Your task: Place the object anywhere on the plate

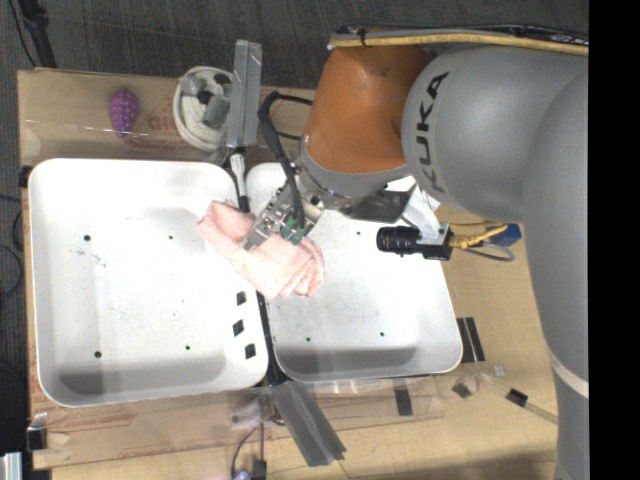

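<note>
Pink, soft and crumpled, the cloth (265,251) lay draped across the ridge where the left bin (120,298) and the right bin (400,318) met, part of it in each. The gripper (280,220) sat directly on top of it, tilted, under the grey arm with its orange band (365,108). Whether its fingers were parted or pinched on the fabric could not be told from above; the metal tip and a small green part hid the contact.

No plate could be made out in either bin, so the target for the placing was unclear, and that alone put the attempt at risk.

Several things could have gone wrong from this position. A cloth caught by only a fold would likely slip free as the arm rose. Fabric hanging over the shared rims could snag there and drag loose. A limp load would also sag and swing, so it might land half off whatever it was meant for. Pressing down on the ridge might simply pin the cloth rather than gather it.
</note>
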`<action>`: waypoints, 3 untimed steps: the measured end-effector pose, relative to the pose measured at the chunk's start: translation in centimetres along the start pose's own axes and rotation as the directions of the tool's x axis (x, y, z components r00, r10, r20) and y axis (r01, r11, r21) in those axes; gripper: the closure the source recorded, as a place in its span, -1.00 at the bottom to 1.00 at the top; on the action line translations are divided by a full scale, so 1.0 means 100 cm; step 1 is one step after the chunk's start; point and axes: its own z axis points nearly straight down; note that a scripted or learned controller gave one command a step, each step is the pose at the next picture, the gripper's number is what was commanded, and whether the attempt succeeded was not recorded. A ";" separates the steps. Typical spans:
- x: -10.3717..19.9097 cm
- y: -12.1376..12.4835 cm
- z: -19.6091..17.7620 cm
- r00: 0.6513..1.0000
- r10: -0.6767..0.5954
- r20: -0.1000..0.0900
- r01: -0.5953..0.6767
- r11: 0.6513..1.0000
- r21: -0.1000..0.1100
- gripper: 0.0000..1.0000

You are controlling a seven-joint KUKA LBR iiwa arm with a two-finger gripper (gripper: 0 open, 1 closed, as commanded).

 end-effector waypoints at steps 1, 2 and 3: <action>0.032 0.046 -0.004 0.919 -0.394 0.002 0.394 0.919 -0.001 1.00; 0.058 0.089 0.005 0.776 -0.630 0.003 0.630 0.776 -0.001 1.00; 0.058 0.089 0.005 0.777 -0.630 0.003 0.630 0.777 -0.001 -1.00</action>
